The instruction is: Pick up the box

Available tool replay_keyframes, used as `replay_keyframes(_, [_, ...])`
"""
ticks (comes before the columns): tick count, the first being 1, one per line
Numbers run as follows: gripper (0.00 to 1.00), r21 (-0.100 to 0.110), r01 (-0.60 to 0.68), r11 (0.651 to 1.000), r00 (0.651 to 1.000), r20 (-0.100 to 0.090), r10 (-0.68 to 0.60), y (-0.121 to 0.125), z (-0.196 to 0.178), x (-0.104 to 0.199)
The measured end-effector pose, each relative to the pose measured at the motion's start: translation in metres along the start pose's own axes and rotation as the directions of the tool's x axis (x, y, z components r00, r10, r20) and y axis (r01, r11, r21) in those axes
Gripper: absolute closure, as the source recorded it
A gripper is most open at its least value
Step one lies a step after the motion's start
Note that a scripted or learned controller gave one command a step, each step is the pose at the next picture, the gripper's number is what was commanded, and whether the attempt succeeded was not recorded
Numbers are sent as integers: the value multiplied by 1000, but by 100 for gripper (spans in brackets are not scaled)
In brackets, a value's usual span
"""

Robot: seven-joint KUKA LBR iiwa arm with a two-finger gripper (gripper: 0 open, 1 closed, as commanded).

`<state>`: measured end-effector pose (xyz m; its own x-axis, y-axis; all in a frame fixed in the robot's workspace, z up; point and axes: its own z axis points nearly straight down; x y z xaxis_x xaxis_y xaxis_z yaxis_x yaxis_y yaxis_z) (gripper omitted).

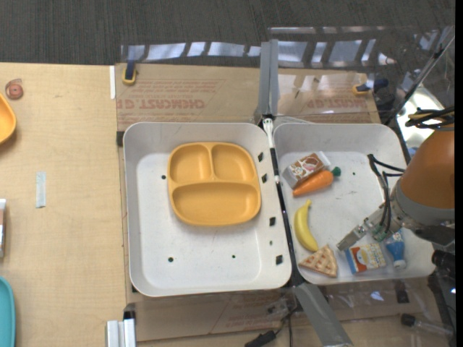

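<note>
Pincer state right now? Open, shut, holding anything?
Pincer: cannot be told. It sits low in the right bin, just above the box; nothing is visibly held.

We see the arm (432, 186) beside the right bin (340, 137): a rounded orange band over a grey wrist, thin black cables looping across its near side, and a small metallic silver claw (365, 231) with dark fittings at its tip

Grey arm (427, 186) reaching from right, wrist bent low
</note>
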<state>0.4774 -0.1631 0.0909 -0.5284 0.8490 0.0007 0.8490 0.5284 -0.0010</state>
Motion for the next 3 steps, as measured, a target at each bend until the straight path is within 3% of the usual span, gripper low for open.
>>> replay_keyframes(1, [0,-7,-211,977,977,-11,211,-7,-2,-18])
replay_keyframes(2, [0,1,-60,998,998,-1,60,-6,0,-9])
replay_keyframes(3, [0,-5,-164,987,987,-8,163,-8,-1,-17])
